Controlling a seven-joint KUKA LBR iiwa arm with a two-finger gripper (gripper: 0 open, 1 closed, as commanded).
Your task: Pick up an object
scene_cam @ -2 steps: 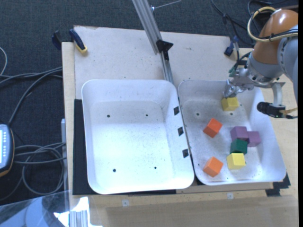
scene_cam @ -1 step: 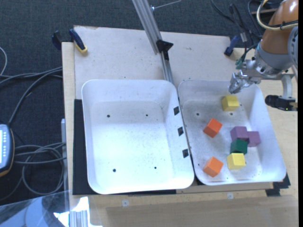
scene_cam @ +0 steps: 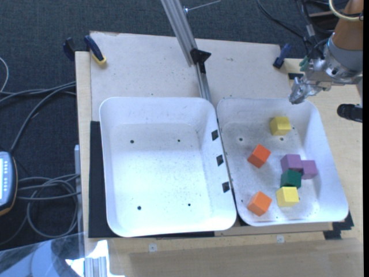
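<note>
Camera view from above the worktop (scene_cam: 150, 68): six small blocks sit in the right bin (scene_cam: 328, 172), any of them a candidate for the pick. A yellow block (scene_cam: 280, 125) lies alone toward the bin's far right corner, the closest of the lot to the tool (scene_cam: 297, 95). An orange block (scene_cam: 259, 155) sits near the bin's middle, well apart from its neighbours. Toward the near right corner, a purple piece (scene_cam: 298, 165), a green block (scene_cam: 290, 179) and a second yellow block (scene_cam: 287, 196) crowd together, touching or nearly so, with a second orange block (scene_cam: 260, 202) close to the near edge. The left bin (scene_cam: 109, 154) lies alongside.

The tool hangs at the far rim of the right bin, just beyond the lone yellow block, carrying nothing; whether it is parted or closed cannot be told at this size. The grey arm (scene_cam: 346, 45) enters from the right.

Judging by the layout, the pick has not begun. A clean attempt would likely favour the lone yellow block, squaring the tool to its flat faces and descending straight down. The crowded trio offers poor clearance and risks nudging neighbours.
</note>
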